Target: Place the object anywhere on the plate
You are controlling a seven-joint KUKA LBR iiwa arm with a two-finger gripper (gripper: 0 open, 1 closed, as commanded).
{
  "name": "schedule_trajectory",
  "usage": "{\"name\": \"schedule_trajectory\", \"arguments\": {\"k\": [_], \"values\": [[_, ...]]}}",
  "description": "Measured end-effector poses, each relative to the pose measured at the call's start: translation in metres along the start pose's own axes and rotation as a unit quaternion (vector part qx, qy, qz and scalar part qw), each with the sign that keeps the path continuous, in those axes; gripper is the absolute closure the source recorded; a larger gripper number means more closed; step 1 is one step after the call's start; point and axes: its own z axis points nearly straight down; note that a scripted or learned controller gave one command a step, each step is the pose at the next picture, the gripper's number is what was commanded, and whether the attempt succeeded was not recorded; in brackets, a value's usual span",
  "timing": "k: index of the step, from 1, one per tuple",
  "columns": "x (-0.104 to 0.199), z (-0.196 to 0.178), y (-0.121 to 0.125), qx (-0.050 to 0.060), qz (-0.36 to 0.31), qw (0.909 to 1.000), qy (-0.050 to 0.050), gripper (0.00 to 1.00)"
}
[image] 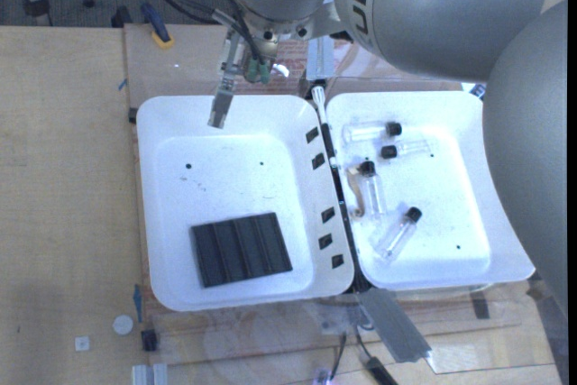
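Note:
Several clear vials with black caps lie in the right bin (451, 221); one vial (397, 232) is nearest the front and another vial (369, 189) lies beside the divider. The plate (242, 250) is a black ridged rectangle lying flat in the front part of the left bin (171, 194). My gripper (269, 102) hangs over the back rim of the left bin, near the divider. It is open, with one finger (221, 105) at the left and the other finger (317, 90) over the divider. Nothing sits between them.
A row of black clips (326, 214) runs along the divider between the bins. The big grey arm covers the upper right of the view and the right bin's far corner. Small loose bits lie on the bench at the front left (122, 325).

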Motion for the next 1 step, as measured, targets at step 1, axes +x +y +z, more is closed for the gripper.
{"name": "schedule_trajectory", "arguments": {"k": [1], "values": [[-0.0012, -0.012, 0.0008, -0.003, 0.001, 1.0, -0.003, 1.0]]}}
